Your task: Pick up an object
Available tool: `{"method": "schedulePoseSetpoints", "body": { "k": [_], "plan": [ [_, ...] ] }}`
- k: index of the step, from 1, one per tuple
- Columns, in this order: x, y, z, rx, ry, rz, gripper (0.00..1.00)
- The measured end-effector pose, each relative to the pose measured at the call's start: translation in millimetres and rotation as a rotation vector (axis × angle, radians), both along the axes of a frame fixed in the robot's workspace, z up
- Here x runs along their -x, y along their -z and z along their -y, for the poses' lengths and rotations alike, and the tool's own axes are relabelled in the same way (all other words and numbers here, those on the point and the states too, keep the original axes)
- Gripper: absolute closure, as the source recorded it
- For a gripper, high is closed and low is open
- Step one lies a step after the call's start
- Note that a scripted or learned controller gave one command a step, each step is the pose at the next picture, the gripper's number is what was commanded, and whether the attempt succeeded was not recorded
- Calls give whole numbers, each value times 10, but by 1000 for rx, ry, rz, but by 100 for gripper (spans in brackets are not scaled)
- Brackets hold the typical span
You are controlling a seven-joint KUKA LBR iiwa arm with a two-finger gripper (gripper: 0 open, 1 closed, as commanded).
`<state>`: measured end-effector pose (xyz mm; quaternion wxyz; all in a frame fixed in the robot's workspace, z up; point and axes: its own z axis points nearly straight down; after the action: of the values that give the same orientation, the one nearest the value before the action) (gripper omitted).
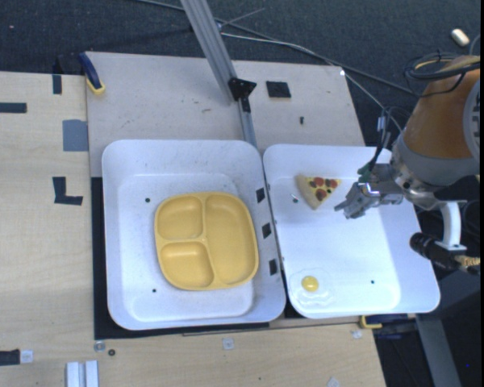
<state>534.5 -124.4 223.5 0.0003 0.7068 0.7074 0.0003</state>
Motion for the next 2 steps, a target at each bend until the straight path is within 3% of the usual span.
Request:
{"method": "schedulePoseSetpoints", "body": {
  "k": [2],
  "plan": [
    [-63, 49, -1051, -2, -6, -3, 100]
  ]
}}
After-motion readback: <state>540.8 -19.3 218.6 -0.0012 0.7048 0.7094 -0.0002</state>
